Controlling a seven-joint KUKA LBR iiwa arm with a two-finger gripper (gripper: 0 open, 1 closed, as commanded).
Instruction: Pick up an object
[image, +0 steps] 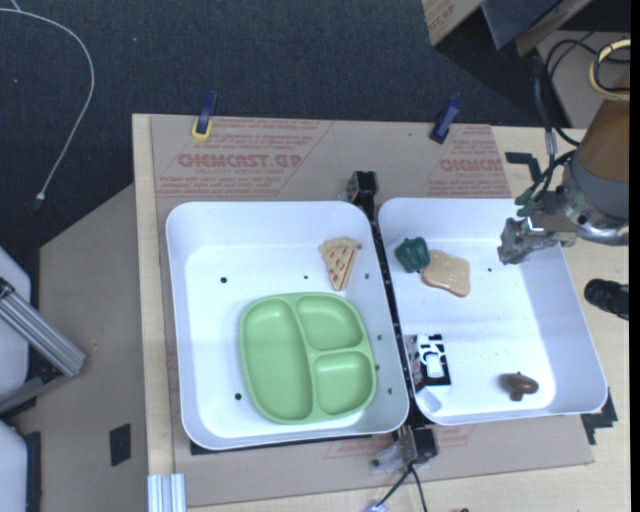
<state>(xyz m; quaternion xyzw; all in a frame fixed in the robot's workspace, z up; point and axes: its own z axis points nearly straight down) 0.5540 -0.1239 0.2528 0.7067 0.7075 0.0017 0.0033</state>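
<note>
In the right bin (560, 330) lie a teal green lump (412, 253), a tan bread-like piece (447, 273) touching it, a small brown object (519, 384) near the front and a black-and-white card (432, 360) at the left wall. My gripper (517, 243) hangs over the right bin's far right part, about a hand's width right of the tan piece. Nothing shows between its fingers.
The left bin (205, 300) holds a green divided plate (305, 357) and a waffle-patterned wedge (340, 262). Black clamps (362, 186) sit where the bins meet. Blue clips (445, 120) pin the cardboard at the back. The arm's grey wrist (600, 200) enters from the right.
</note>
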